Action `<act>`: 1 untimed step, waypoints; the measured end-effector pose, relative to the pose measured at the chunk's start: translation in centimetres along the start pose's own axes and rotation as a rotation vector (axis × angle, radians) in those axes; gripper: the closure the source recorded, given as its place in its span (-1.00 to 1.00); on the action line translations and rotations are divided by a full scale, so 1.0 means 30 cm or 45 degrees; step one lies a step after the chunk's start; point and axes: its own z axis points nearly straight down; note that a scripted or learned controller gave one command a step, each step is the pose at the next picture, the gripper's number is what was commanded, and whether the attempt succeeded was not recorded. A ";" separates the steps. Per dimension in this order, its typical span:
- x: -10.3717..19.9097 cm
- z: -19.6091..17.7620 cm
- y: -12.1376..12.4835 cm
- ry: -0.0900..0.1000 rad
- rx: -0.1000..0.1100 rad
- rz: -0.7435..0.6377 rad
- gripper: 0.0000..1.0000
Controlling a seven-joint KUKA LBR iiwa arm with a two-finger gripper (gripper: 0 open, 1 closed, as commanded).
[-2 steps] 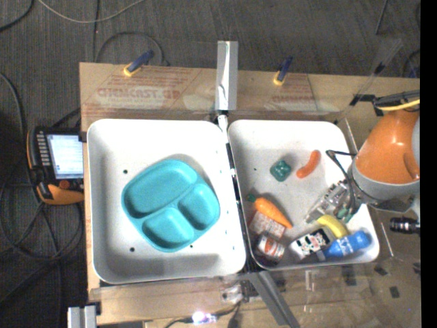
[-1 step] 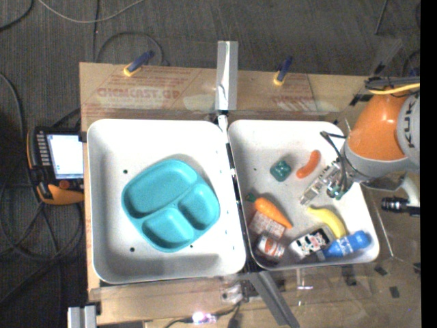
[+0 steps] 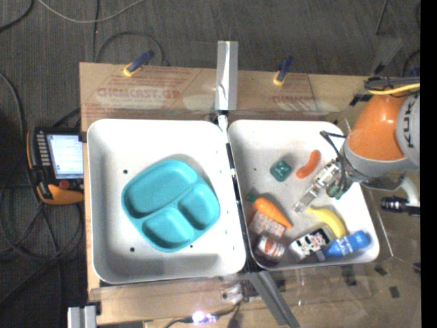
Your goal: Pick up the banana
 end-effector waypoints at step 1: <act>0.089 -0.007 -0.217 -0.006 -0.001 -0.038 -1.00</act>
